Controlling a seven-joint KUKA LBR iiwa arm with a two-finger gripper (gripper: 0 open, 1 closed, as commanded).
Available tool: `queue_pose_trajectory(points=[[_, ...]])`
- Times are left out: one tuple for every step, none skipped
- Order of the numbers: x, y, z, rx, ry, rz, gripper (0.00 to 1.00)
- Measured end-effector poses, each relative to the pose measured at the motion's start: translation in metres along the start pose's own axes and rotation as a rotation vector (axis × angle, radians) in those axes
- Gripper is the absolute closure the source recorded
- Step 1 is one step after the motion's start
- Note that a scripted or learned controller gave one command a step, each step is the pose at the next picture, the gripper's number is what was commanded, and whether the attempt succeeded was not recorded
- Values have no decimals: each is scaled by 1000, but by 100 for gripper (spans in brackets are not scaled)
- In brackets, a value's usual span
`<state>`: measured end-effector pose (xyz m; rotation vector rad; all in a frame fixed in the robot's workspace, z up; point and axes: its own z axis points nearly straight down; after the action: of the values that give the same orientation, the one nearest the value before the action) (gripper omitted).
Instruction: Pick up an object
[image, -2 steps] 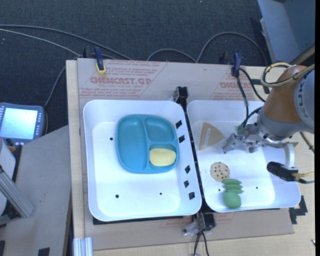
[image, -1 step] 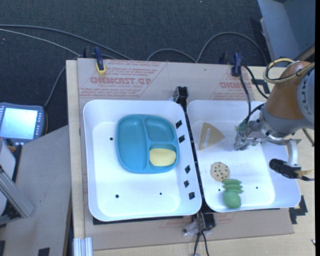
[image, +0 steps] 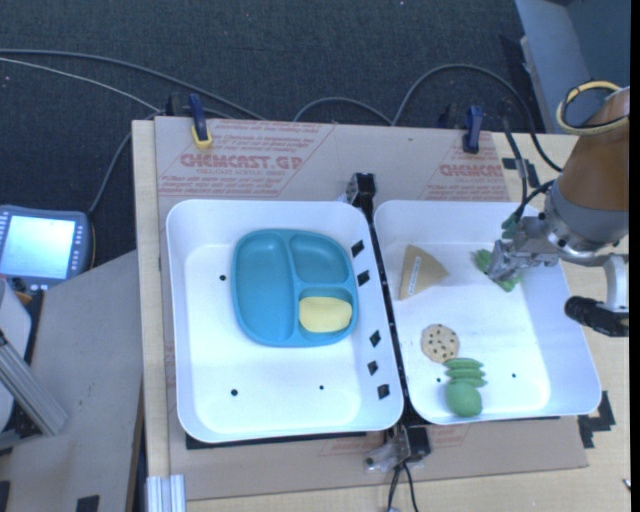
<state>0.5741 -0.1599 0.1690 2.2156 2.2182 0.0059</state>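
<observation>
My gripper (image: 510, 262) is low in the right bin (image: 560, 345), near its far right part, right over a small green object (image: 485, 263). Green bits of that object show on both sides of the gripper's tip. In the same bin lie a tan wedge (image: 422, 270), a round speckled cookie (image: 438, 342) and a green ridged toy (image: 464, 386) near the front wall.
The left bin (image: 200, 380) holds a blue divided plate (image: 280, 280) with a yellow piece (image: 325, 314) in its front right compartment. A black divider with clips (image: 375, 300) runs between the bins. The arm's orange band (image: 600, 165) hangs over the bench's right edge.
</observation>
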Motion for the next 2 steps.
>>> queue_pose_trajectory(points=[[0,2,-55,0,0,0,100],[0,2,-39,10,3,1,100]])
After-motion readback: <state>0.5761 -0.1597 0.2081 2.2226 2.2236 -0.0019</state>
